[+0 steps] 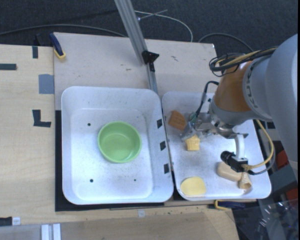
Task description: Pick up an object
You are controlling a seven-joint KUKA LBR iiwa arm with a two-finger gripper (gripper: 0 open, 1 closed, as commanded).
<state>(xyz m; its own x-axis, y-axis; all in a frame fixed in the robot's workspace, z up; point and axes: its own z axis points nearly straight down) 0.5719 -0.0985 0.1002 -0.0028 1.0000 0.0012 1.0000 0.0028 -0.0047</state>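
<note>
In the right bin point(210, 181), my gripper point(192, 130) reaches in from the right, low over the bin floor. A small yellow cheese-like block point(193, 144) lies just below its tip. An orange-brown block point(176, 119) sits just left of the tip, near the bin's left wall. A round yellow piece point(193, 186) rests at the front of the bin, and a tan bread-like piece point(233, 174) lies at the front right. I see nothing between the fingers.
The left bin point(80, 179) holds a green bowl point(119, 141). A slanted metal pole point(135, 29) rises behind the bins. Cables hang from the arm's wrist point(250, 154) over the right bin's right side.
</note>
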